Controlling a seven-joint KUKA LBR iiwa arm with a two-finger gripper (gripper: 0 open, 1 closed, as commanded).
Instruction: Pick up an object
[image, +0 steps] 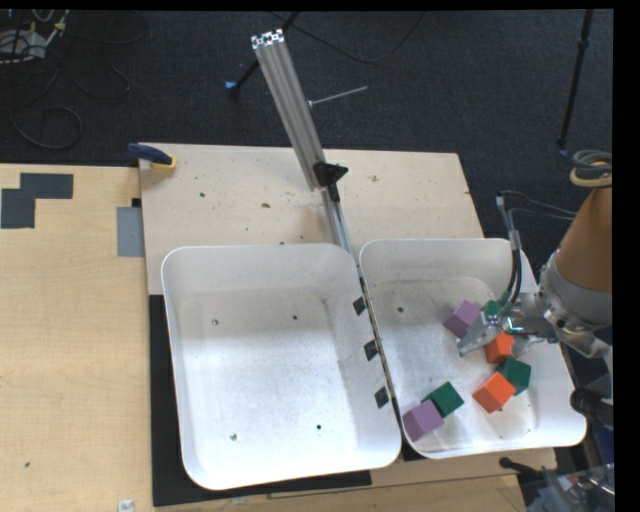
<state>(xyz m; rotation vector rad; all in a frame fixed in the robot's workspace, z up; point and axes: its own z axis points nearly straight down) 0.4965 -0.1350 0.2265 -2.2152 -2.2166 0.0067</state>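
My gripper (492, 335) is low in the right bin (430, 262), reaching in from the right edge. It sits among a cluster of small blocks: a purple block (462, 318) just to its left and an orange block (499, 348) right under it. A green block (517, 374) and a second orange block (492, 392) lie just in front. Further forward are another green block (447, 398) and a purple block (422, 418) near the bin's front-left corner. The gripper hides part of the orange block beneath it, so contact is unclear.
The left bin (190, 300) stands beside the right one, with a divider wall carrying black clips (371, 349) between them. A slanted metal bar (297, 115) rises behind the bins. A blue-and-yellow clamp (152, 156) rests at the bench's back-left corner.
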